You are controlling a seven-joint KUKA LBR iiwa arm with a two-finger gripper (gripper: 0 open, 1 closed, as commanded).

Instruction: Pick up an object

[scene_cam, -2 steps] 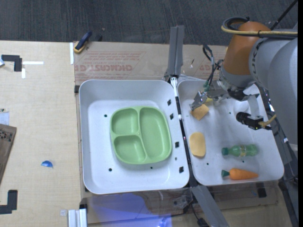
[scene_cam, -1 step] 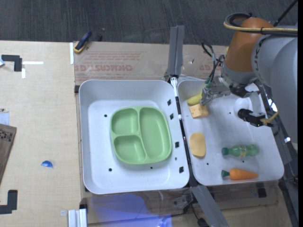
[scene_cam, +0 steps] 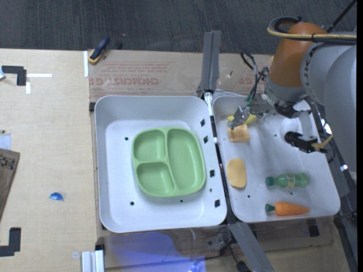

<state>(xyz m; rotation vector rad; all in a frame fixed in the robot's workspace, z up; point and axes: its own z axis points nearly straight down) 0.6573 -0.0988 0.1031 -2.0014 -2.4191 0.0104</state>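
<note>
The gripper [scene_cam: 243, 118] hangs low over the far left corner of the right bin [scene_cam: 317, 205], reached in from the right beneath the orange-banded wrist. Just below it, at about six o'clock from the fingertips, sits a small yellow cheese-like wedge [scene_cam: 239, 134], close enough that the fingers seem to touch or nearly touch its upper edge. How far the fingers stand apart I cannot tell, and nothing shows clearly clamped between them, so I would not call the wedge held.

The wedge is the nearest candidate, and the coming move turns on that short gap straight down the view. Its outline is squat, with no strong long axis, which I judge leaves the approach angle fairly free.

Farther off, also around six o'clock, lies a yellow oval piece [scene_cam: 237, 173]. At four to five o'clock lie a green bottle [scene_cam: 288, 180] and an orange carrot [scene_cam: 288, 209], both lengthwise left to right. The left bin [scene_cam: 113, 208] holds a green divided tray [scene_cam: 169, 162].
</note>
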